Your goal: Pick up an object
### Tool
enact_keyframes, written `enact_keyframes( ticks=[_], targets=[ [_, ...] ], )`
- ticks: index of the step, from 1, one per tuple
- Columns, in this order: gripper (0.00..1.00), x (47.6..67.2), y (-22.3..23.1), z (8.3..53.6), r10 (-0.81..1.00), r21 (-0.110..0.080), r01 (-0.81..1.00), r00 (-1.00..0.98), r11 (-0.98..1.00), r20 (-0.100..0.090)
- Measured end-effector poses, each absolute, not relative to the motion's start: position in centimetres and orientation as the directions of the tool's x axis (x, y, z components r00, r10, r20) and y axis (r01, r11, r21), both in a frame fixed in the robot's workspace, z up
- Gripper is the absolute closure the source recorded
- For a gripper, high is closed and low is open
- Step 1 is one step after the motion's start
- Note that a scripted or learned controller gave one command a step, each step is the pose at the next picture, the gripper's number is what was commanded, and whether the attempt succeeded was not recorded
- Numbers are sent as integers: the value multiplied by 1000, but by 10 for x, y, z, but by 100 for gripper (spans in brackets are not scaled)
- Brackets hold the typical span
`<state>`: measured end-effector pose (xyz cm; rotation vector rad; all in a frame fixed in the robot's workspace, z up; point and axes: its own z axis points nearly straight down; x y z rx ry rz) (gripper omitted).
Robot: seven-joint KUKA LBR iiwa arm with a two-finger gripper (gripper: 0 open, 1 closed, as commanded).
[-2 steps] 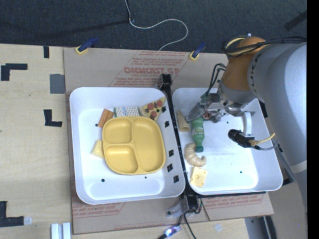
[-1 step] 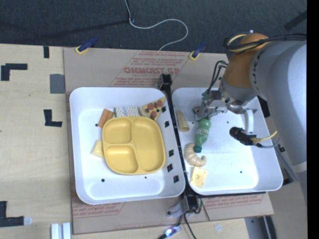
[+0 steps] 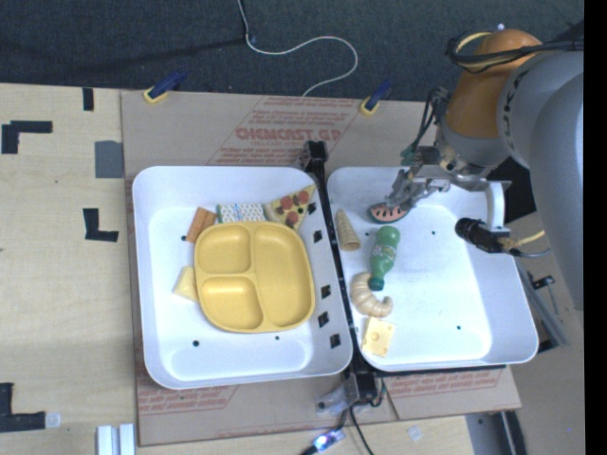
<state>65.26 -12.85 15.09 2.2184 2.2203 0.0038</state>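
Note:
My gripper [image 3: 403,195] hangs over the back of the right bin [image 3: 474,282], its fingertips right at a watermelon slice [image 3: 386,212] that lies on the bin floor. Below the slice lie a green bottle [image 3: 382,255], a croissant [image 3: 370,296] and a yellow cheese wedge [image 3: 378,336]. An ice cream cone [image 3: 346,229] rests against the bin's left wall. Nothing shows lifted between the fingers.
The left bin [image 3: 161,254] holds a yellow divided plate [image 3: 254,275], with a pizza slice [image 3: 292,207], a cracker [image 3: 239,213], an orange stick [image 3: 200,224] and a yellow piece [image 3: 185,282] around it. A white cable [image 3: 303,45] runs behind the bins.

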Motion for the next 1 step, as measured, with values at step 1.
enact_keyframes(
  ticks=[1],
  targets=[
    [100,657,-123,213,1000,4,1000,-2,2,0]
  ],
)
